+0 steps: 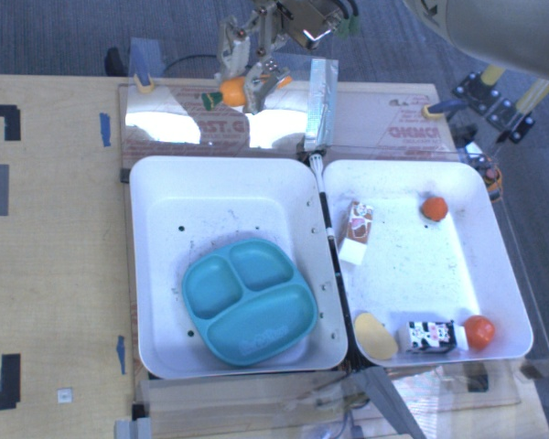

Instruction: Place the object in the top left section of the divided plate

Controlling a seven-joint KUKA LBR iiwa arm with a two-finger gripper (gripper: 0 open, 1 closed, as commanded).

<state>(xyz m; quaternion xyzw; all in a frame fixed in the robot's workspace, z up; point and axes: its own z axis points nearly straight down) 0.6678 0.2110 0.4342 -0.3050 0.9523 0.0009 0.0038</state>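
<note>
The blue divided plate [249, 302] lies in the left white bin [156, 245], toward its front. Its two small sections face the back of the bin and its large one faces the front. My gripper [247, 90] hangs high above the bench behind the left bin, over the shiny strip there. A small orange object with a green end [230, 92] sits between its fingertips, and the fingers are shut on it. The object is well behind the plate and far above it.
The right bin [503, 263] holds a brown and white carton [357, 230], an orange ball [434, 208], a yellow piece [377, 337], a black and white carton [429, 337] and a red ball [479, 332]. A ridge [328, 245] divides the bins.
</note>
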